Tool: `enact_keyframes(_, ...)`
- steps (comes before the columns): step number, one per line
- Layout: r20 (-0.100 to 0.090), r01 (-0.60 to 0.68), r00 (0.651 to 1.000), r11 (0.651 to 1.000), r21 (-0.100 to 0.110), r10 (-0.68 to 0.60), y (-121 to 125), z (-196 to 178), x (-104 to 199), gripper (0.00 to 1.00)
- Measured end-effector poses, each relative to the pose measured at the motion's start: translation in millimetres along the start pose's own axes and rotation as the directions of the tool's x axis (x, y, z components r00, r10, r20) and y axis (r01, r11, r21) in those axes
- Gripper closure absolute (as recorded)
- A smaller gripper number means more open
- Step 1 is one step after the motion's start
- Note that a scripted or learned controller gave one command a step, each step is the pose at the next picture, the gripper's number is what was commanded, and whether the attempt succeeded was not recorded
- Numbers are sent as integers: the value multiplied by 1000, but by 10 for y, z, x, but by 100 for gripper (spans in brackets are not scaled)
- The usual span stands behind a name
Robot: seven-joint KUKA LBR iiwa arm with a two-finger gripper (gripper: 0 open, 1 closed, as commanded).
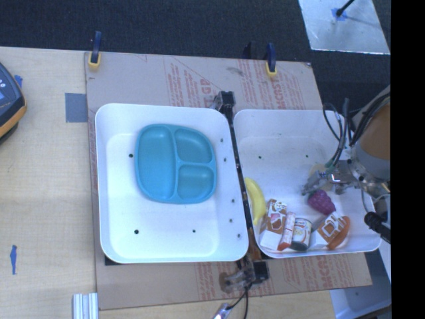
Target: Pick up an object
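Camera view: the gripper (pixel 327 179) is low in the right bin (pixel 279 128), just above and touching or nearly touching the purple grapes (pixel 321 201). Nothing is seen between the fingers; whether they are spread or closed I cannot tell.

Other candidates lie along the bin's near wall: banana (pixel 254 201), snack packet (pixel 277 223), small can (pixel 301 234), orange pastry (pixel 334 231). The left bin (pixel 113 178) holds a blue divided plate (pixel 176 163).

Judgement: the grapes are nearest and stand apart from the clutter. Centre over them, descend straight, close gently, since a rounded bunch may roll.

Arm: enters from the right, wrist angled down-left, cables looped above.
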State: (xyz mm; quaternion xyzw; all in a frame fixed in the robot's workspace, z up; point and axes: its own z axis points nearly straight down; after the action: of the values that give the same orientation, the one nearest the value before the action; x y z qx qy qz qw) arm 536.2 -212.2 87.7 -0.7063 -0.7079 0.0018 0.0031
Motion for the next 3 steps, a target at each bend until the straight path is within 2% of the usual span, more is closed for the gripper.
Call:
enact_keyframes(1, -1, 1, 1000, 1000, 6, -1, -5, -64, -11, 100)
enact_keyframes(2, -1, 2, 1000, 1000, 6, -2, -6, -64, -11, 0)
enact_keyframes(3, 0, 4, 1000, 1000, 3, -4, 51, 1, 528, 0)
